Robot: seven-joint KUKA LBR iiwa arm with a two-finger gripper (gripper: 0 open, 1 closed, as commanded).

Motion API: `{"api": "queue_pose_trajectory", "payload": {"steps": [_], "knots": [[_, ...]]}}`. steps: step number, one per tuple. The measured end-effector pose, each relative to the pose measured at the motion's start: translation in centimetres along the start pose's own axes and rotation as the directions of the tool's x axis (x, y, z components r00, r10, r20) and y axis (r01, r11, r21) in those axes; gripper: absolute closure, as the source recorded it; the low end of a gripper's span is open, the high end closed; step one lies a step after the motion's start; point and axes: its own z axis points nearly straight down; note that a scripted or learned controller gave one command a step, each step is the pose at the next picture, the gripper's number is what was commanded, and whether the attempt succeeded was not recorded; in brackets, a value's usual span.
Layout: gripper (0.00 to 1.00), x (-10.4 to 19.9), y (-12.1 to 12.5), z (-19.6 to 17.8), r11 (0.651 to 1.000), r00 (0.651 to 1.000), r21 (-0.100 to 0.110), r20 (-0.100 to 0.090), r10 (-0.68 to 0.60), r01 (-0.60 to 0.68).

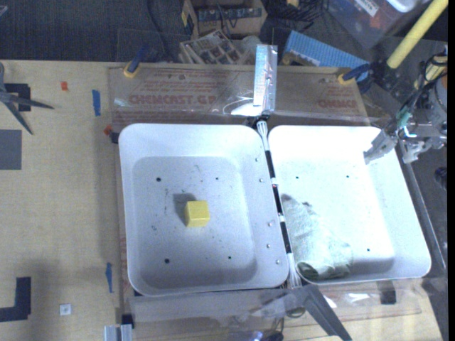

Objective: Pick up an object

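Yellow cube (197,213) is sitting near the middle of the left bin (142,148), a little toward its near edge, flat on the speckled floor, and I'm seeing nothing touching it. Across the divider, a crumpled whitish cloth (316,244) is lying in the right bin (355,148), running along the left wall into the near left corner. I'm watching the gripper (380,148) hanging over the right bin's far right corner, well apart from the cube; I cannot tell how it is set.
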Motion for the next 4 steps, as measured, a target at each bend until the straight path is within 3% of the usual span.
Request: {"api": "queue_pose_trajectory", "payload": {"steps": [1,2,3,4], "knots": [[0.00,-1.3,-1.3,-1.9,0.998,0.998,-0.004,0.002,0.068,-0.068],[0.00,3.8,-9.0,8.7,0.987,0.987,0.001,0.000,0.161,-0.161],[1.00,3.6,-8.9,8.0,0.987,0.987,0.004,0.001,0.162,-0.162],[1.00,3.3,-5.4,13.8,0.985,0.985,0.001,-0.002,-0.171,0.171]]}}
